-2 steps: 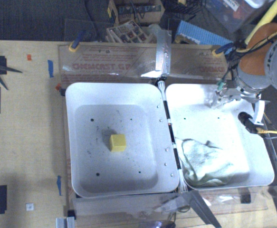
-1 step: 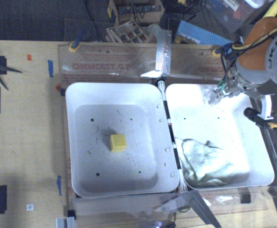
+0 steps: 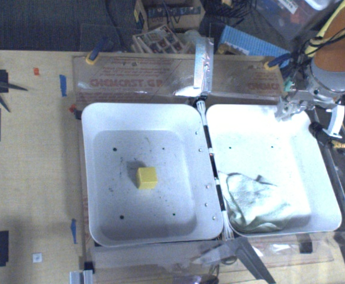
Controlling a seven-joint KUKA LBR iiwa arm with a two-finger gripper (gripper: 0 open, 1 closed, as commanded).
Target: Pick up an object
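Bench (image 3: 24, 176): pale wood, carrying two shallow white bins side by side, with cluttered cables and boxes behind. Left bin (image 3: 95, 129): one small yellow cube (image 3: 147, 177), matte, tilted slightly askew, resting near the centre of the speckled floor. Right bin (image 3: 320, 176): a crumpled whitish-grey cloth (image 3: 258, 203) in the near-left corner. Pincer (image 3: 292, 106): over the right bin's far-right corner, well apart from both items; its opening cannot be told.
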